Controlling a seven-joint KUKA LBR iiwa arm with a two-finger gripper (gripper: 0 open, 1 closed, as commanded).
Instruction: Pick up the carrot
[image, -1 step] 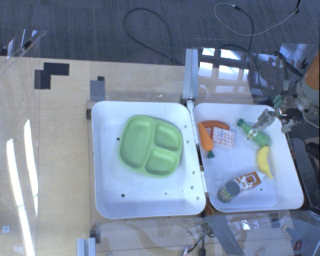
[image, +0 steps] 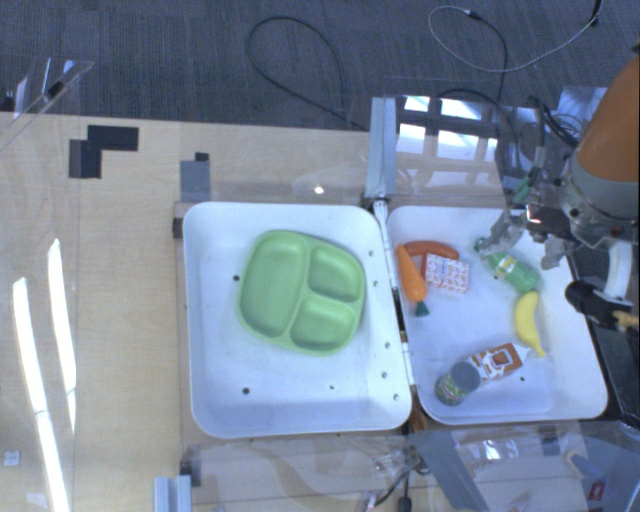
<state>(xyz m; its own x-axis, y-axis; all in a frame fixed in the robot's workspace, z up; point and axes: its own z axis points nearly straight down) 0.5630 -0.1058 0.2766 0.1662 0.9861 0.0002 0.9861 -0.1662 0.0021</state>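
Camera view — carrot (image: 410, 277) against right bin's (image: 570, 405) left wall | gripper (image: 522, 238) open, holding nothing — near far wall, well apart from carrot

Dark grey carpet (image: 200, 60) lies beyond the pale wooden table (image: 90, 330), with a black cable (image: 300, 60) looping across it.

Orange tapered carrot (image: 410, 276) lies at the right white plastic bin's (image: 570, 400) left wall; two-finger metal gripper (image: 520, 245) hangs open above a green bottle (image: 512, 270), well apart from it
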